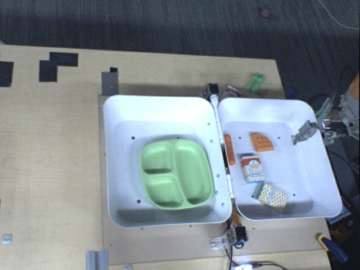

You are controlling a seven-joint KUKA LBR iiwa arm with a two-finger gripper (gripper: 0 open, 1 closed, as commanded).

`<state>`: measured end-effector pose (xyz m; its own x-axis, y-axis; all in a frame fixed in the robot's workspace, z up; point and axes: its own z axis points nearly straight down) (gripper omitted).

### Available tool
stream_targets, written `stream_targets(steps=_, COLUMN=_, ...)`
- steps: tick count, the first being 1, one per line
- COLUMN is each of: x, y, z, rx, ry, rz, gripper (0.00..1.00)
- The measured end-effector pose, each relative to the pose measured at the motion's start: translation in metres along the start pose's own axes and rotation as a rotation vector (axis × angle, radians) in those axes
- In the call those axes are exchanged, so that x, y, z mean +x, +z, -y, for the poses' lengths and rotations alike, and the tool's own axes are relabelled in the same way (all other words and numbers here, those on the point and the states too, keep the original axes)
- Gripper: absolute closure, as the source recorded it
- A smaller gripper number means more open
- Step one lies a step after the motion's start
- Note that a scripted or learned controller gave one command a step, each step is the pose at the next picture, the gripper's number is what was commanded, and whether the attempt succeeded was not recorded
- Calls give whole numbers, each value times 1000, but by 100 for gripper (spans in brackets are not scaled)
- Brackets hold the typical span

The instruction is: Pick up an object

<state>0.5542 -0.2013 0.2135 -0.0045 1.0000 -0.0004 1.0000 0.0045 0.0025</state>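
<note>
Your jaws (304,131) hover at the right bin's right rim, away from every object.

You can see them over the right bin (292,112) near its right wall, but the view is too small to tell how far apart they stand, and nothing shows between them. In that bin lie an orange waffle-shaped piece (261,142), a small printed carton (253,168), a patterned packet (273,196) and an orange stick (229,149) by the left wall. The left bin (121,151) holds a green divided tray (176,173).
</note>
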Motion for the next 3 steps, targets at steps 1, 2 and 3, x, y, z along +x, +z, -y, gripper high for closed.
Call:
stream_targets(steps=1, x=12, y=123, z=12, rx=-1, ry=2, rz=0, gripper=0)
stream_targets(steps=2, x=38, y=126, z=43, rx=-7, ry=4, rz=3, gripper=0)
stream_targets(steps=3, x=38, y=115, z=41, rx=-13, ry=2, rz=4, gripper=100)
